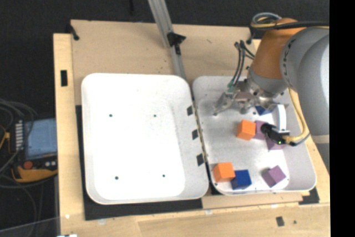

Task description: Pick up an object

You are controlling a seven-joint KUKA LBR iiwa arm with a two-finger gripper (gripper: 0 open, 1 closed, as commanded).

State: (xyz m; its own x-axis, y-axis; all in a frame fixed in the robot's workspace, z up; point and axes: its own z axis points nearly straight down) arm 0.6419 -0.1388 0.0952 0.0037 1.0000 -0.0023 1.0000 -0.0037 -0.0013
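I see the arm (288, 64) reaching in from the right, its gripper (228, 98) low over the upper part of the right bin (219, 136); I cannot tell how its jaws stand. Just right and below sits an orange block (247, 130). Along the bin's lower edge lie another orange block (224, 171), touching a blue block (241, 179), and a purple block (273, 175). The left bin (136, 136) sits alongside.
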